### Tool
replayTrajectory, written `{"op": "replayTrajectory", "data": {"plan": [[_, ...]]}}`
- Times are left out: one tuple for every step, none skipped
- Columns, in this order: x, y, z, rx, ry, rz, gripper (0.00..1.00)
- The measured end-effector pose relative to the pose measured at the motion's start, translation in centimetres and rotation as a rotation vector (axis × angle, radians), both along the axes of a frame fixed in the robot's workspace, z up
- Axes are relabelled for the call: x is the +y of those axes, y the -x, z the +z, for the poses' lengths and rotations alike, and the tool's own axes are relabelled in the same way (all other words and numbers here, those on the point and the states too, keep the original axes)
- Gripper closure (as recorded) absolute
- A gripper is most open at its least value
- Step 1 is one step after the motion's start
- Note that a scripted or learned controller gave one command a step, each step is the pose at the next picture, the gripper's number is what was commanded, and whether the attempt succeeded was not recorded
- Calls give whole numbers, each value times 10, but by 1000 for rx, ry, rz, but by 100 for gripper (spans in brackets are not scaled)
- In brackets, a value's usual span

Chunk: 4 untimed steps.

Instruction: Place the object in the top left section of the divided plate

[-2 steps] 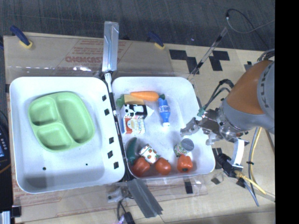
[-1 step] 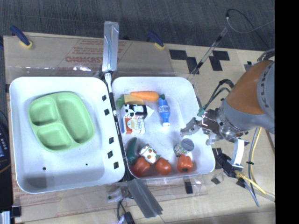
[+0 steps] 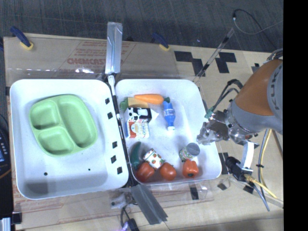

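Note:
A green divided plate (image 3: 62, 123) lies in the left bin (image 3: 29, 177), and its top left section (image 3: 44, 114) holds nothing. The right bin (image 3: 185, 88) holds a carrot (image 3: 148, 99), a blue bottle (image 3: 169, 114), a cow-patterned milk carton (image 3: 138, 121), a small tin can (image 3: 189, 152), a red pepper (image 3: 190, 168), two tomatoes (image 3: 156, 171) and a dark green vegetable (image 3: 135, 152). My gripper (image 3: 206, 134) hangs over the right bin's right rim, just above and to the right of the tin can. Nothing shows between its fingers.
A metal clamp bar (image 3: 113, 47) runs up from the divider between the bins. Cables (image 3: 250, 177) trail off the bench at the right, under the arm's orange band (image 3: 260, 93). Blue clips (image 3: 21, 37) hold the backing board.

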<state>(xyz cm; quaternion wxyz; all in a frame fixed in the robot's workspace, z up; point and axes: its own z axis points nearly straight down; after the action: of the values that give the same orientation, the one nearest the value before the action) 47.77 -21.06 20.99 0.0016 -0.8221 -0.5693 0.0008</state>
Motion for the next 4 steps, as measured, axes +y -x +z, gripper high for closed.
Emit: {"op": "replayTrajectory", "data": {"plan": [[8,-1,-59,-9,3,-29,100],[9,-2,-50,-7,1,-22,100],[8,-1,-90,-6,2,-55,100],[7,1,-117,-2,0,-229,100]]}}
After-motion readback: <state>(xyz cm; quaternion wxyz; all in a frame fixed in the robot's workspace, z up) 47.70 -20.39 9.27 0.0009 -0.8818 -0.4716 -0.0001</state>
